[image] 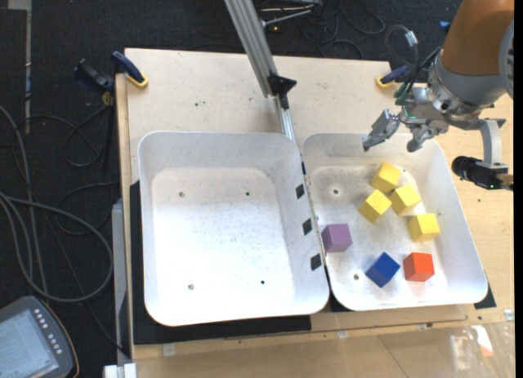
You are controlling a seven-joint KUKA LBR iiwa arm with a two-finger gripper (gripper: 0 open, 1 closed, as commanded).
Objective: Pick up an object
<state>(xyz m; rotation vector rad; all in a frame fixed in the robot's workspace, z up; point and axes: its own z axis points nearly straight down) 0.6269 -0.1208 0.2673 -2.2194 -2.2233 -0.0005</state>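
Dark carpet strewn with cables surrounds my bench (204, 82); a grey pendant (33, 340) sits at the near left corner of the floor, and two shallow white bins lie side by side on the tan board.

Nearest in the right bin (458, 229) are the loose blocks I could take: a blue cube (382, 269) and an orange-red cube (418, 266) just beside each other, with a purple cube (336, 237) over by the divider wall; each of these has open floor around it, which I judge would give my fingers room on both sides. Behind them four yellow cubes (395, 198) bunch together, some touching (a tight knot like that would likely block one finger from getting down beside a face). The left bin (155, 205) holds only specks and marks on its floor.

Farther back, my gripper (395, 135) hangs above the rear edge of the right bin, its two fingers spread apart and holding nothing; it is behind the yellow cluster and well apart from the near cubes. Nothing is picked yet; I judge the grasp has not begun. Beyond stands a slanted metal pole (249, 29), clamped at the bins' junction.
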